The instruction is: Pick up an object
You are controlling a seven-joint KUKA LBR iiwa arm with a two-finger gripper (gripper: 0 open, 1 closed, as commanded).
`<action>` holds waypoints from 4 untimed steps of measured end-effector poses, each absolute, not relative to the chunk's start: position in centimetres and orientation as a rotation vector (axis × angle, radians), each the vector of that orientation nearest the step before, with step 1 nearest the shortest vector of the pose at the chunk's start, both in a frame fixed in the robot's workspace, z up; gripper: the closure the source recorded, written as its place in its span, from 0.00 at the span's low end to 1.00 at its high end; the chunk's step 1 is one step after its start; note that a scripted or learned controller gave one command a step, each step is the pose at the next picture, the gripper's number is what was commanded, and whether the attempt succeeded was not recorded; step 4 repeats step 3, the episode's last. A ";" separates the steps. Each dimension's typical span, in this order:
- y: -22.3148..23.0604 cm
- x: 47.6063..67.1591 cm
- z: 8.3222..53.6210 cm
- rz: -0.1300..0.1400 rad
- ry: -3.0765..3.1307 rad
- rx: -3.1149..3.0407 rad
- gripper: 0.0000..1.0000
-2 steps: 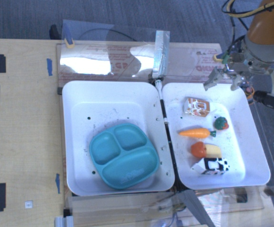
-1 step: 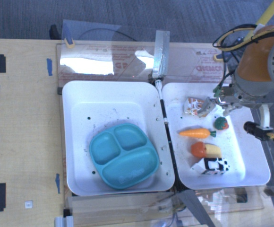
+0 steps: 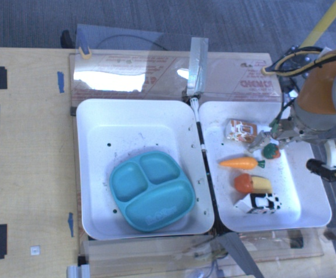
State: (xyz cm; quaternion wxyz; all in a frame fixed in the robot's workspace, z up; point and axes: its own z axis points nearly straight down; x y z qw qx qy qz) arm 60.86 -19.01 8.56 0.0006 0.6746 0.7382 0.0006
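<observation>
- The bench point(image 3: 23, 155) is pale wood, with black marks along its left edge and bits of blue tape.
- Two shallow white bins sit side by side on it: the left bin point(image 3: 92, 132) and the right bin point(image 3: 313, 204), touching along their inner rims.
- A clear plastic sheet point(image 3: 127, 68) lies behind the bins, catching a bright glare.
- The grey arm point(image 3: 321, 97), with its orange band, reaches in from the right over the far right corner of the right bin.
- A teal divided plate point(image 3: 152, 190) with three compartments lies in the left bin, toward its near side.
- The gripper point(image 3: 270, 139) hangs low over the upper part of the right bin; I cannot tell from here how its grip stands.
- An orange toy carrot point(image 3: 239, 163) lies crosswise in the middle of the right bin.
- A small printed packet point(image 3: 241, 131) lies near the bin's far edge, just left of the gripper.
- A black-and-white toy cow point(image 3: 263, 202) lies at the near side.
- A yellow piece point(image 3: 262, 183) and a red-orange round toy point(image 3: 243, 182) touch each other, between carrot and cow.
- A small green and red toy point(image 3: 270, 151) sits just beneath the gripper.
</observation>
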 end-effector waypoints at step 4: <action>-18.5 57.8 21.4 0.002 1.886 2.508 1.00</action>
